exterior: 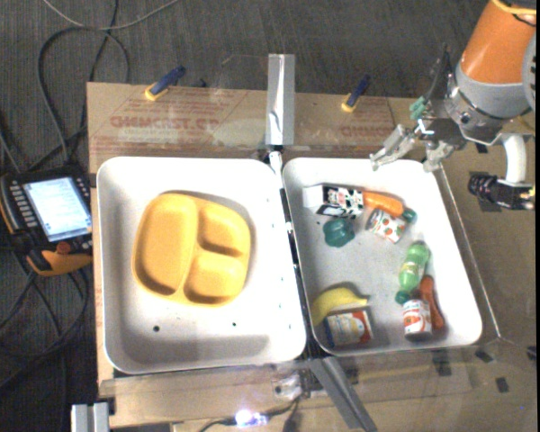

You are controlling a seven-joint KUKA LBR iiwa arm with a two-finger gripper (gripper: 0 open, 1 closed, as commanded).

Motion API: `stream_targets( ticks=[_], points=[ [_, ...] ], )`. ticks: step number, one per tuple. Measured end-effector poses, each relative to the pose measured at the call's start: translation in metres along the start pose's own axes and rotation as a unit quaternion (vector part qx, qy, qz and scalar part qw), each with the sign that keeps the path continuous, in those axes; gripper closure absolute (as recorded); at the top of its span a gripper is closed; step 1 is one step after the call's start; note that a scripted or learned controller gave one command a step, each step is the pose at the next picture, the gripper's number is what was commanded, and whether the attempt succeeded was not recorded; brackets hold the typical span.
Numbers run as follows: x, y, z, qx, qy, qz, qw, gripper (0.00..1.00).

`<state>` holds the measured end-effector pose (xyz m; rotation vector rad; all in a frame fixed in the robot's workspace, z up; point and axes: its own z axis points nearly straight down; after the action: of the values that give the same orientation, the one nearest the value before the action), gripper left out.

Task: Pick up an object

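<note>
Claw [412,148] hangs above the far rim of the right bin [459,241], fingers spread apart w/ nothing between them, not over any item yet. Candidates all lie in the right bin: a carton [340,200] and carrot [383,202] at the far end, touching; a teal piece [338,233] and a small can [387,225] just beside them; a green bottle [413,265] mid-bin; a red bottle [429,300] and a jar [416,318] near the front right; a banana [337,301] resting on a second can [348,328] at the front. Left bin [117,241] has a yellow tray [195,247], prob. too wide for the claw. All look like toy food, i.e. light, hollow, stiff plastic, smooth so likely slippery; not fragile. Best bet imo: green bottle, lying fairly apart from neighbours — take it across the body, mid-length, fingers either side. Carrot is closest but jammed vs. the carton, so less finger room. Cans are round and may roll or squirt out.
</note>
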<state>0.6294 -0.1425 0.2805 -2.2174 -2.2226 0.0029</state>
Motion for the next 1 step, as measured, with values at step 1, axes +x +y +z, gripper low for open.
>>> stream_targets(
  ticks=[1],
  points=[
    [-0.0435,-0.0087,0.0991,0.000,-0.001,-0.050,0.9987,0.00]
  ],
)
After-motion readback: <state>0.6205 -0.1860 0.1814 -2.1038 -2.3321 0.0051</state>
